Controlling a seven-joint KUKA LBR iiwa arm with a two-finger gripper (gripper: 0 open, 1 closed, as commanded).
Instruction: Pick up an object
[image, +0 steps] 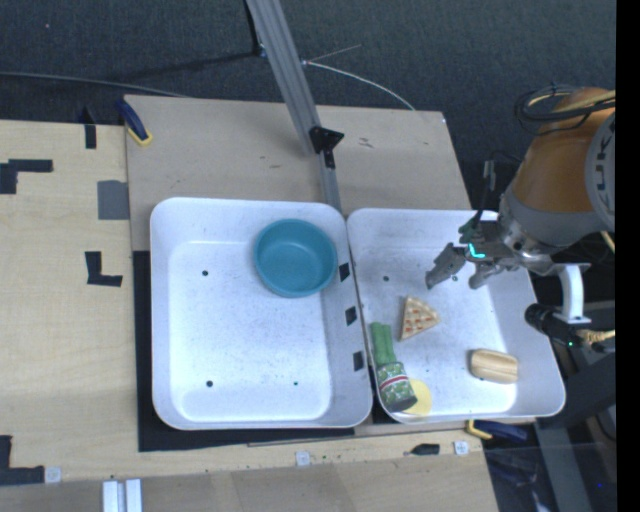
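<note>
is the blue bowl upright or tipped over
Upright. The blue bowl sits in the left bin near its back edge, its round rim and hollow inside facing the camera. Nothing shows inside it.

A pale wooden bench (60, 330) with black tape marks (98, 270), dark carpeted floor (120, 45) behind, a metal pole (290, 75) slanting across

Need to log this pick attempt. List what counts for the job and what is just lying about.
For the job: claw, open above the right bin; waffle wedge; green bottle; bread roll.

Lying about: blue bowl in the left bin; metal pole.
</note>
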